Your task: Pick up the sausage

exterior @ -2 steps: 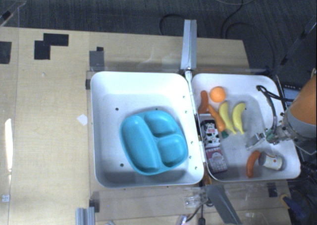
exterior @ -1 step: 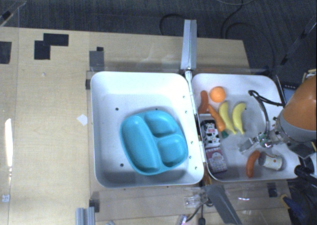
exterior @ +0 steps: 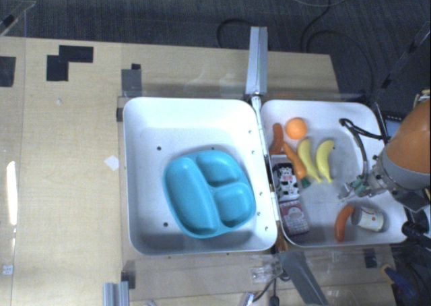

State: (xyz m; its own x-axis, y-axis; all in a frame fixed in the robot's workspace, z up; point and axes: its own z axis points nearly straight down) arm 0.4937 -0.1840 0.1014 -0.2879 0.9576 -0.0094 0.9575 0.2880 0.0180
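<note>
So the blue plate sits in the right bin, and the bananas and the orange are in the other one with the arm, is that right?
Not quite. The camera view shows the blue plate in the left bin, not the right one. The rest holds: the two bananas and the orange lie in the right bin, where the arm reaches in.

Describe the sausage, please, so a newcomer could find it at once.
Look in the right bin, at its near edge beside the hand. The sausage lies there next to a small white cup; it is reddish-orange, short and blunt, unlike the yellow bananas farther back.
</note>
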